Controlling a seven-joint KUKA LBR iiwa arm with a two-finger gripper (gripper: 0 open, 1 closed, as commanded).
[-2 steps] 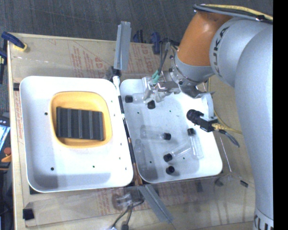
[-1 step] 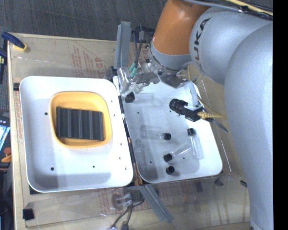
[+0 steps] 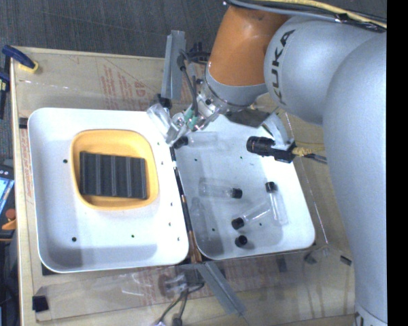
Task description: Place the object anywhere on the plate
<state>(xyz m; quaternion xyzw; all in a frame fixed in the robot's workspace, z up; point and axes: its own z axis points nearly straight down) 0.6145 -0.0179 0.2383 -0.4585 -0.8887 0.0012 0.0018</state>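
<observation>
I see the claw [image 3: 180, 124] over the bins' divider, seemingly gripping a clear vial [image 3: 159, 116]; the yellow plate [image 3: 113, 141] carries no vial yet, placement remains.

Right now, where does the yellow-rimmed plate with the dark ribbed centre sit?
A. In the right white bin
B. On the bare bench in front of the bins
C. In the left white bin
C: the yellow-rimmed plate with the dark ribbed centre lies in the left white bin, while the right white bin holds small clear vials with black caps.
</observation>
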